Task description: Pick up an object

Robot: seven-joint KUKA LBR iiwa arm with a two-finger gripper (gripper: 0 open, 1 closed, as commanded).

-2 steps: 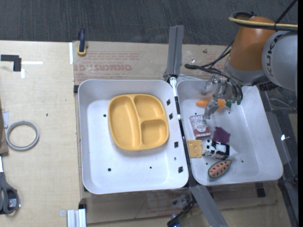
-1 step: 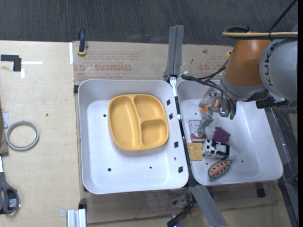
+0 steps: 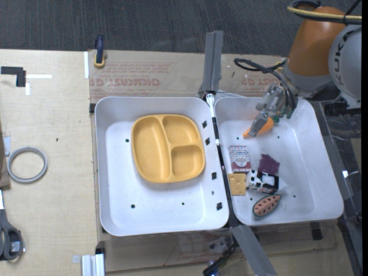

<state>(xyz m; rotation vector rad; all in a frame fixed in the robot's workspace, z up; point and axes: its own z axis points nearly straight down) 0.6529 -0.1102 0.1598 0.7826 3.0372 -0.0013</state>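
My gripper (image 3: 268, 118) hangs over the back part of the right bin (image 3: 322, 171), its fingers shut on the upper end of an orange carrot toy (image 3: 257, 129). The carrot slants down to the left from the fingertips. Further forward in the same bin lie a red-and-white packet (image 3: 239, 157), a purple piece (image 3: 268, 164), a yellow cheese square (image 3: 237, 183), a black-and-white cow figure (image 3: 262, 181) and a reddish oval piece (image 3: 267, 205).
The left bin (image 3: 115, 200) holds a yellow divided plate (image 3: 168, 148). A divider ridge (image 3: 217, 154) separates the two bins. On the bench to the left lie a grey tape roll (image 3: 26, 164) and scissors (image 3: 8, 243).
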